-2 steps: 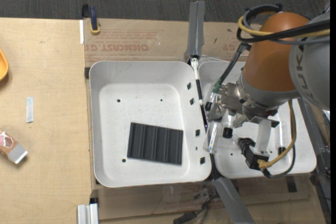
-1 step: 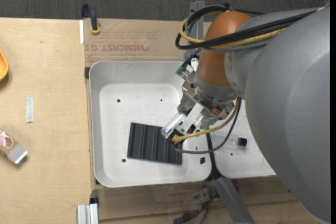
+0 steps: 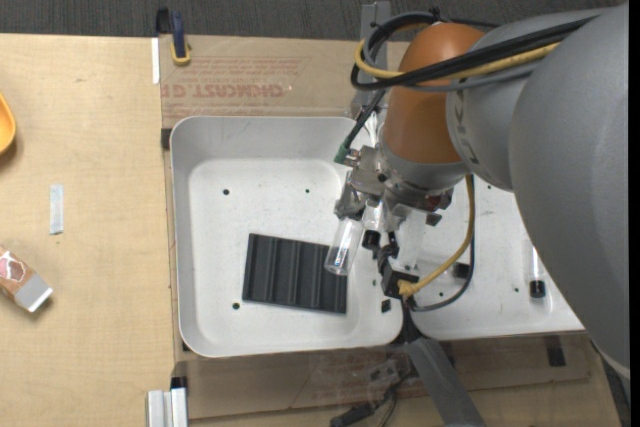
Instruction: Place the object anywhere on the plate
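A black ribbed plate (image 3: 295, 273) lies flat in the front half of the left bin (image 3: 200, 215). A clear tube (image 3: 341, 250) hangs slanted over the plate's right edge, its lower end just above the plate's top right corner. My gripper (image 3: 358, 211) reaches in from the right under the orange wrist band and is shut on the tube's upper end. The bulky wrist hides the upper part of the fingers and the strip between the two bins.
The right bin (image 3: 500, 305) holds a small dark item (image 3: 537, 289) near its right side. On the bench to the left lie a grey strip (image 3: 56, 210), a red and white packet (image 3: 22, 280) and an orange object (image 3: 4, 127). Yellow and black cables (image 3: 450, 270) loop below the wrist.
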